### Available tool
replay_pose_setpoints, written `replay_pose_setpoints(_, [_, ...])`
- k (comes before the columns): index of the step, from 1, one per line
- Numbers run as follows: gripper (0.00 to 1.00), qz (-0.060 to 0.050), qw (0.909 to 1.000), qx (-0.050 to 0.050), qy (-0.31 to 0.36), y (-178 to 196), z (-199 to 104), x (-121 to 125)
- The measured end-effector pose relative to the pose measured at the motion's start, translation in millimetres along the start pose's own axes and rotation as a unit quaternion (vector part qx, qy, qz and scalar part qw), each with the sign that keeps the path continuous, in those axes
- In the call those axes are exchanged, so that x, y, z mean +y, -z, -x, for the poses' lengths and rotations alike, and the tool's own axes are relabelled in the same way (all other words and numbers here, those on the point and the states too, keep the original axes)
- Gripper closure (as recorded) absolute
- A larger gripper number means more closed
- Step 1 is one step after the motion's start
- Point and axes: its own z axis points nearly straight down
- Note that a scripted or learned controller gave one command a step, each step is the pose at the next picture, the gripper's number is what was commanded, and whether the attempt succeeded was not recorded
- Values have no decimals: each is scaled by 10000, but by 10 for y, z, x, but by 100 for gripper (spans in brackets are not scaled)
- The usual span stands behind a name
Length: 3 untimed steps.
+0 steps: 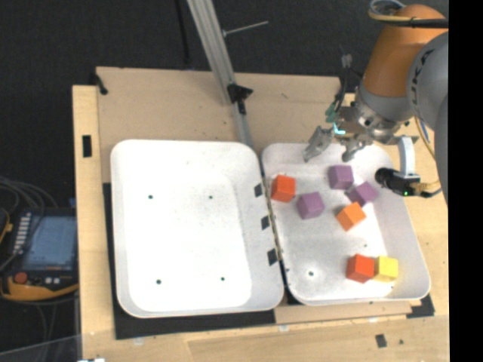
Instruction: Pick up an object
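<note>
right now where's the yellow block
In the camera view, the yellow block sits in the right bin, near its front right corner, touching an orange block on its left.

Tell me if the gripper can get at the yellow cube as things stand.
Probably yes, but tightly: the gripper hangs open over the right bin, and the yellow cube lies uncovered, though pressed against an orange cube.
</note>
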Motion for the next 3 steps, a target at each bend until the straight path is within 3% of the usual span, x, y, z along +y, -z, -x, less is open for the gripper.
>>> replay_pose_setpoints(1, [0, 23, 10000, -12, 9, 31, 5, 9])
replay_pose_setpoints(3, [0, 3, 10000, -16, -15, -894, 162, -29])
